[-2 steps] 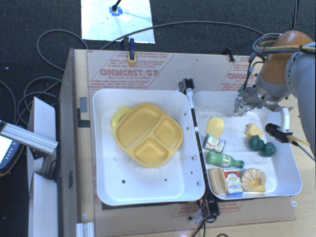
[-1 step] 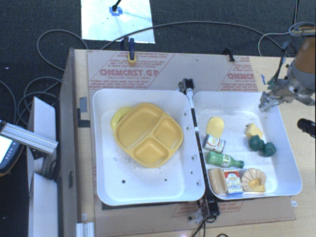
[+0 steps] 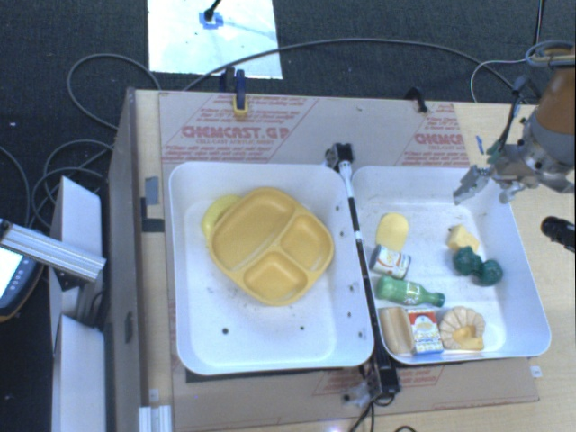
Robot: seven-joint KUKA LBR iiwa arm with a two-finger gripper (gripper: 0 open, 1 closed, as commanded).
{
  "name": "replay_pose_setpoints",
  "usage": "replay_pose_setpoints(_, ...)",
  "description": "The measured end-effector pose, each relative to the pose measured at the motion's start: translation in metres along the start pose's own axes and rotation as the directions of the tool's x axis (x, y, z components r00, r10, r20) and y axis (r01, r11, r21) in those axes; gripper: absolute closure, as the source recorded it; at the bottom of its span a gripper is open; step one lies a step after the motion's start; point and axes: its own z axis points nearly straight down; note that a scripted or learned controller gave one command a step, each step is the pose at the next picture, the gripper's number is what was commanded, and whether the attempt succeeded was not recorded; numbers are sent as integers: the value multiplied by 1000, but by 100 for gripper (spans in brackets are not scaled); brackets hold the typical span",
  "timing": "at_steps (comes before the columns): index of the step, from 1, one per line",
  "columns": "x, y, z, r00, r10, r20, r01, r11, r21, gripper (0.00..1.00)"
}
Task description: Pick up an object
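the hand (image 3: 486, 185) hangs spread and bare over the right bin (image 3: 533, 306) on a cardboard-topped bench (image 3: 297, 126).

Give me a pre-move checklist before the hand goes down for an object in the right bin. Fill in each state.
1. Hand over the right bin: ok, it hangs above the bin's far right part.
2. Hand free of load: ok, nothing shows between its fingers.
3. Fingers spread enough to grasp: ok, they stand apart.
4. A target with room around it: ok, the green bottle lies alone mid-bin.
5. Crowded targets: not ok, the teal toy touches the yellow piece.
6. Height above the objects: cannot tell from this slanted view.
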Motion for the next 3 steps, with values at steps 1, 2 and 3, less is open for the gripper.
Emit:
replay_pose_setpoints(1,2,-20,115,1000,2,-1,-2,1000,2,0)
replay_pose_setpoints(2,2,-15,98,1000,-1,2,1,1000,-13,100)
replay_pose_setpoints(3,2,-16,100,1000,0,1,0,1000,-8,0)
